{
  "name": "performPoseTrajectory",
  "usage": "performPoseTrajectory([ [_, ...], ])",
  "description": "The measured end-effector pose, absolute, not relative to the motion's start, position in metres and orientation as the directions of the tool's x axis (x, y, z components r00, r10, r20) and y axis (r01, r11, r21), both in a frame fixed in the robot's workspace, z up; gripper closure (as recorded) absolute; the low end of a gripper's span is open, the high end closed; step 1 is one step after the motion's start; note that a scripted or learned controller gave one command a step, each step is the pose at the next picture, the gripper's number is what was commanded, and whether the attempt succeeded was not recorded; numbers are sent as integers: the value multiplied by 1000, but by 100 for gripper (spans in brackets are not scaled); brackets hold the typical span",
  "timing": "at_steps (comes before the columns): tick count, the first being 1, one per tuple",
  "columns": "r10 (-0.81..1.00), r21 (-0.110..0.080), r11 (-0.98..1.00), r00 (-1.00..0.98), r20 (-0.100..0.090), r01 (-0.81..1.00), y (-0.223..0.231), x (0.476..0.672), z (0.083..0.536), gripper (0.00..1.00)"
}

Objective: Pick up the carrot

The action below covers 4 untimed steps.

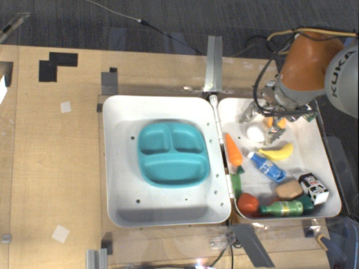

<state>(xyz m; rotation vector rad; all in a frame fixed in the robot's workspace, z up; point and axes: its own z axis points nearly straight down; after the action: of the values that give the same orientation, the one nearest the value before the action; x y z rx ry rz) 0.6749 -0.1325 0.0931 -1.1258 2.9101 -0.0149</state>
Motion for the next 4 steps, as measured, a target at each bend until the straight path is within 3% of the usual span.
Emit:
performPoseTrajectory([
  [1,-670,-34,742,-742,-30,-669,-136,680,113,100],
  [2,-670,-34,742,-742,-30,-669,-136,680,113,0],
  [3,-667,-12,745,-745,-12,-667,-99,611,90,0],
  [4,-510,-11,860,-860,-15,-510,-90,585,90,0],
])
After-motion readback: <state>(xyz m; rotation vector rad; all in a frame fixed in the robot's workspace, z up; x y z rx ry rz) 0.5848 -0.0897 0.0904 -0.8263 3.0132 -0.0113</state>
